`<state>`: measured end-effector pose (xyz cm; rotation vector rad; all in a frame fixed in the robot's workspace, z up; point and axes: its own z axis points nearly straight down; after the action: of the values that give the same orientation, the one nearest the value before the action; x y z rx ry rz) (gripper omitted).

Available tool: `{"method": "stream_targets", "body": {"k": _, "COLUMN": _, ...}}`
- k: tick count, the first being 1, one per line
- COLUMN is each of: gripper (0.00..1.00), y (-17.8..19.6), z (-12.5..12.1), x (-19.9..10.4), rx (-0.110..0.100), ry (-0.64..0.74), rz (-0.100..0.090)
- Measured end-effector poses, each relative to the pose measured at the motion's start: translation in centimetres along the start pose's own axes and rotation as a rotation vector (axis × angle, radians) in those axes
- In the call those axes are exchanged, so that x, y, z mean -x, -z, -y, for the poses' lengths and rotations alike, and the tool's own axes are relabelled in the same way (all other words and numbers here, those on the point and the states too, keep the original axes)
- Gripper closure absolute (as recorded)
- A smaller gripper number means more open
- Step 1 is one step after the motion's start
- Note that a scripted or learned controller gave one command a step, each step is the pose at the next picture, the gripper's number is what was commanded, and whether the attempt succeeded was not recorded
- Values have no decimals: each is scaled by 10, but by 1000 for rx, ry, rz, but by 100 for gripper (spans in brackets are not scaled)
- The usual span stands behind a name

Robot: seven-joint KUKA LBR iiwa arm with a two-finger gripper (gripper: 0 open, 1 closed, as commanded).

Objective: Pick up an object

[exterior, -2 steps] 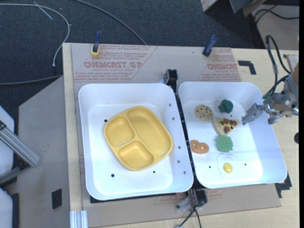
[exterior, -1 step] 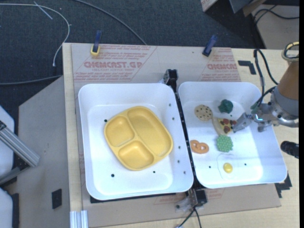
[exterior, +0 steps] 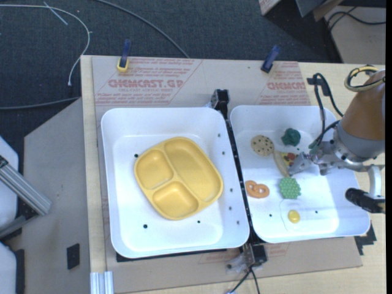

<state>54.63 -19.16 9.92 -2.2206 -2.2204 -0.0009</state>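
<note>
Just below the end effector (exterior: 298, 162), whose grip state I cannot tell, a green ball (exterior: 290, 188) lies in the right bin (exterior: 324, 225); it looks like the approach step, calling for a short descent onto it.

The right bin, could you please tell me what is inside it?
The right bin holds a speckled cookie, dark green toy, pretzel, green broccoli-like piece and small yellow piece. The end effector partly covers something reddish.

Yellow divided tray (exterior: 178, 177) in left bin (exterior: 116, 164), end effector (exterior: 298, 164) low in right bin (exterior: 343, 225) among small toy foods
</note>
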Motion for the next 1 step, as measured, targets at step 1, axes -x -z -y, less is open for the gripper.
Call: {"method": "stream_targets", "body": {"k": 1, "gripper": 0, "y": -10, "z": -2, "x": 0, "rx": 0, "ry": 1, "rz": -3}}
